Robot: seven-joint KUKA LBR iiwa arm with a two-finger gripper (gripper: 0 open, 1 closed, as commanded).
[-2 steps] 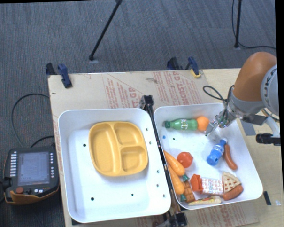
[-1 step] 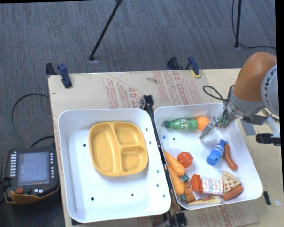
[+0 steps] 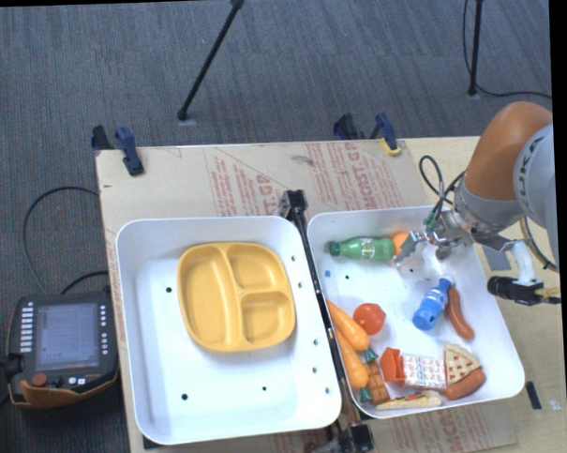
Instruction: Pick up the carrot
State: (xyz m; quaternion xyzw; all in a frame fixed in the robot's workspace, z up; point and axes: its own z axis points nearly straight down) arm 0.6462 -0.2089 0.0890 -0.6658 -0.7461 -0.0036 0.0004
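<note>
Low in the frame, the carrot (image 3: 348, 326) lies along the right bin's (image 3: 502, 338) left wall, toys crowding its right. The gripper (image 3: 425, 246) hovers upper right beside a green bottle (image 3: 362, 249); its jaws' opening cannot be told.

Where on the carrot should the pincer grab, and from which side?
Judging by its pose, grip the carrot across its thick middle, coming straight down. It lies flat, slanted along the right bin's left wall, beside a red tomato, so close the fingers across its width, avoiding both.
</note>
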